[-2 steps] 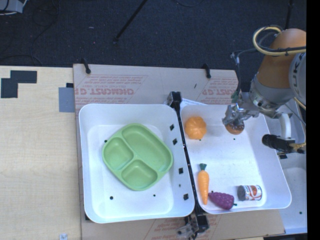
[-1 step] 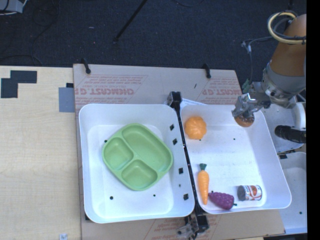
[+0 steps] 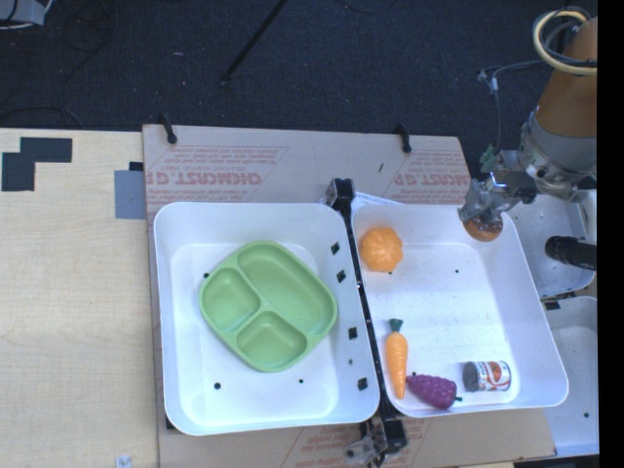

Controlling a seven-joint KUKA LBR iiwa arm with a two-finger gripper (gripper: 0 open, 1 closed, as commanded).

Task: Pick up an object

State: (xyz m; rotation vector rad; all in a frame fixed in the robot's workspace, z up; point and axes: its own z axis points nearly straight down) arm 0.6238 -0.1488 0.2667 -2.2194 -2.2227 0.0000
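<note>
claw (image 3: 484, 213) blurred; round brownish thing (image 3: 483, 227) beneath.

- The scene is lit evenly from above, bright and flat.
- The two shallow white plastic bins (image 3: 195, 261) are rendered close to overexposed, with little surface detail kept.
- Only small, soft shadows are cast beside the round orange fruit (image 3: 381, 249) and the green divided plate (image 3: 268, 305).
- The dark floor beyond the pale wooden tabletop (image 3: 68, 310) is left dim.
- Overall sharpness is low; fine detail is smeared.
</note>
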